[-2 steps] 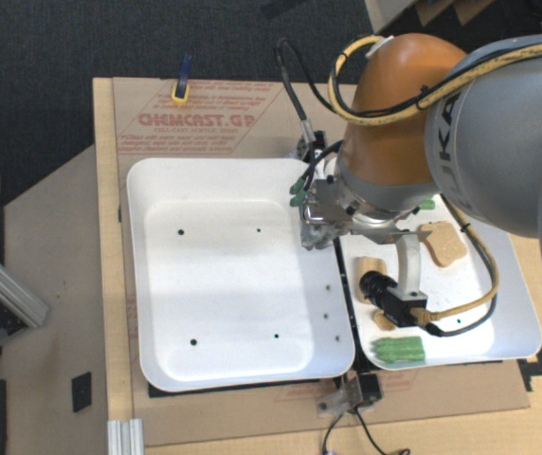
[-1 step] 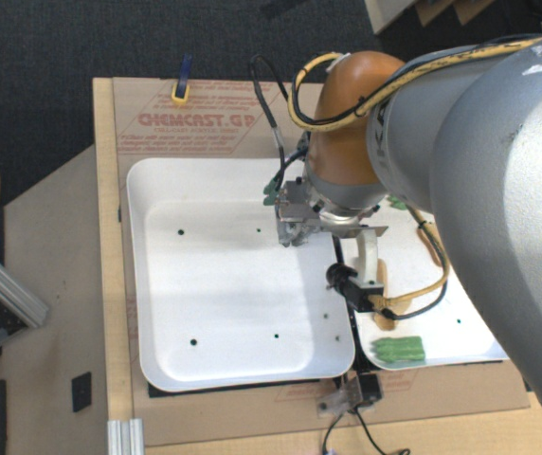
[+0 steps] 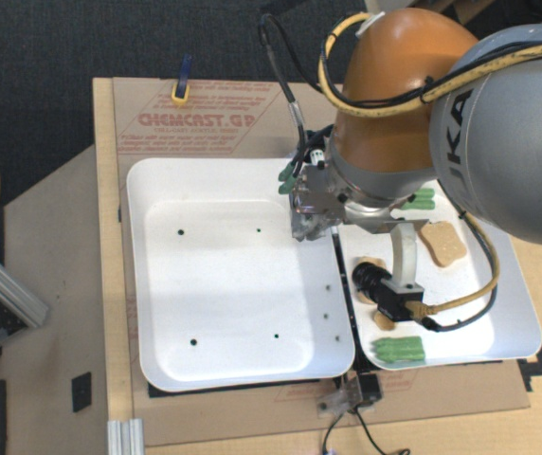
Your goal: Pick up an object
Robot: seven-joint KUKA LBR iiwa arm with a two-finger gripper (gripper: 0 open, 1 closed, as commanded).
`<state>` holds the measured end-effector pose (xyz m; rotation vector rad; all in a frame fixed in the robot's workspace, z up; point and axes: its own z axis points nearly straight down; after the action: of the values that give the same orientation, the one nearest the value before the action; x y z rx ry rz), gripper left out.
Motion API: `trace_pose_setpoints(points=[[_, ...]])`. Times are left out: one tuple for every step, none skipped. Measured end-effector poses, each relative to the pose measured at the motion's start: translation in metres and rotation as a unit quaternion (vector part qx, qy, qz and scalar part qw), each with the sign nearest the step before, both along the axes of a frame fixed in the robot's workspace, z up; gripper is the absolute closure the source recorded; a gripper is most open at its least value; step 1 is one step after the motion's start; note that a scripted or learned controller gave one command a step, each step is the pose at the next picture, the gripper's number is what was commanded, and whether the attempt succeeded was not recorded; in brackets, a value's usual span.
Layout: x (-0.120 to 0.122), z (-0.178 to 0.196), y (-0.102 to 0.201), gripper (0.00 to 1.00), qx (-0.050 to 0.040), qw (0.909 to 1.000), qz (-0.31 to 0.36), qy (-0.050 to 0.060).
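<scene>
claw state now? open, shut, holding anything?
Claw: cannot be told from this view. It is above the right edge of the left-hand bin, and no object is seen in its grip.

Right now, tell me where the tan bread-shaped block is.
In the camera view, the tan bread-shaped block lies in the right white bin, just below a small green piece.

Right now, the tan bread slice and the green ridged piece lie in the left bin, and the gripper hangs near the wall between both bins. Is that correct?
Not quite. The camera view shows the tan bread slice and the green ridged piece in the right bin, not the left. The gripper does hang near the wall between both bins.
</scene>
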<state>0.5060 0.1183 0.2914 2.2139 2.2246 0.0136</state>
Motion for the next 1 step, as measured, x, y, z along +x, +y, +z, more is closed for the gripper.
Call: trace_pose_setpoints(points=[[0.0630,-0.0700,-0.0136,1.00,-0.0028,1.0000,-0.003,0.004]])
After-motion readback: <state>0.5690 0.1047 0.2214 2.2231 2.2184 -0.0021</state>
